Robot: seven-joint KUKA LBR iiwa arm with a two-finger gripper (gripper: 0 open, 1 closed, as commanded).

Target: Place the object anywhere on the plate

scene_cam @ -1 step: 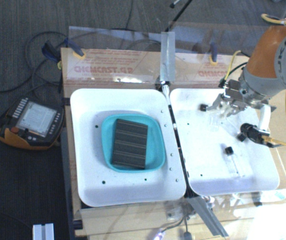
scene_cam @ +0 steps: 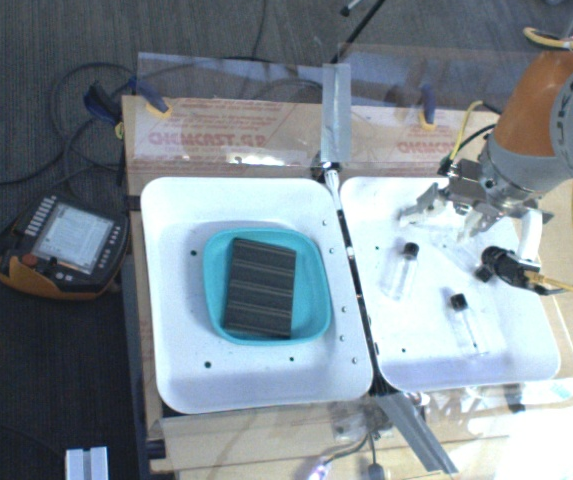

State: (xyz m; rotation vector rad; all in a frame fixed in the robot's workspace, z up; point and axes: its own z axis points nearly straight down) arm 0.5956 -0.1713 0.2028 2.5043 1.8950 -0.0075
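A teal plate (scene_cam: 313, 290) lies in the left bin (scene_cam: 171, 268), and a dark grey ribbed block (scene_cam: 261, 286) rests flat on its middle. In the right bin (scene_cam: 526, 348) lie two small clear vials with black caps: one vial (scene_cam: 402, 268) near the bin's centre-left, the other vial (scene_cam: 465, 323) toward the front. My gripper (scene_cam: 453, 213) hovers over the back of the right bin, above and right of the first vial. Its fingers are spread open with nothing between them.
A taped cardboard wall (scene_cam: 236, 138) runs behind both bins. The raised divider (scene_cam: 351, 288) between the bins runs front to back. A black connector (scene_cam: 499, 265) and yellow cable hang from the arm over the right bin. A teach pendant (scene_cam: 66, 243) sits on the floor at left.
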